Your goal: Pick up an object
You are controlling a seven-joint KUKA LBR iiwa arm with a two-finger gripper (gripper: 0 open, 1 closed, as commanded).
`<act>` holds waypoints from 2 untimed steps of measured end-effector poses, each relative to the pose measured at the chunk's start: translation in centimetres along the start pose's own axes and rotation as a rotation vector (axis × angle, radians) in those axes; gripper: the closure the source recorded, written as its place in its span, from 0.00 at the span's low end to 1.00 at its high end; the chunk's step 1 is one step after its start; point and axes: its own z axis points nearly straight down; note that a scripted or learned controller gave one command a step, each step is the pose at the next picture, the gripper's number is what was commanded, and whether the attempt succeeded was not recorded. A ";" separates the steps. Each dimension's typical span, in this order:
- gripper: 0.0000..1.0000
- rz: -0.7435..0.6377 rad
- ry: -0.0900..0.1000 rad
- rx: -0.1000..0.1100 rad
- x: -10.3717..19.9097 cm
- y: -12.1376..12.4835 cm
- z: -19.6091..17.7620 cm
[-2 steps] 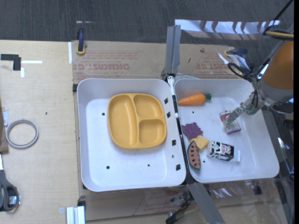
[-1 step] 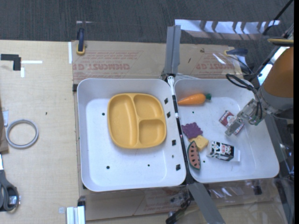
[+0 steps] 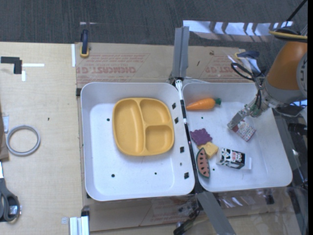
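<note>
I see my arm (image 3: pixel 286 67) reaching into the right bin (image 3: pixel 274 175) from the right side. The jaws (image 3: pixel 243 123) hang low over the bin floor, near its right part. Right at the tips sits a small pinkish packet (image 3: pixel 246 130). It looks like the packet is touching the tips, or just under them, but I cannot tell if it is truly pinched. I also cannot tell how far open the jaws are, because they look small and blurry from up here.

I think I am at the grabbing step, with the packet as my pick. Next I need a firm squeeze on it, then a slow, straight lift to check that it comes up.

Other things lie close. To the left of the jaws and a bit up is a toy carrot (image 3: pixel 201 104). Below the jaws is a little milk carton (image 3: pixel 232 158). Farther left and below are a purple piece (image 3: pixel 200 136), a yellow piece (image 3: pixel 211 149) and a watermelon slice (image 3: pixel 202 162). Well off to the left, in the other bin (image 3: pixel 98 180), sits 1 yellow plate (image 3: pixel 143 126).
</note>
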 end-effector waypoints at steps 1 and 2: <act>1.00 -0.002 -0.001 0.002 0.0 0.0 -0.8; 1.00 -0.013 0.002 0.001 6.4 -1.6 -11.6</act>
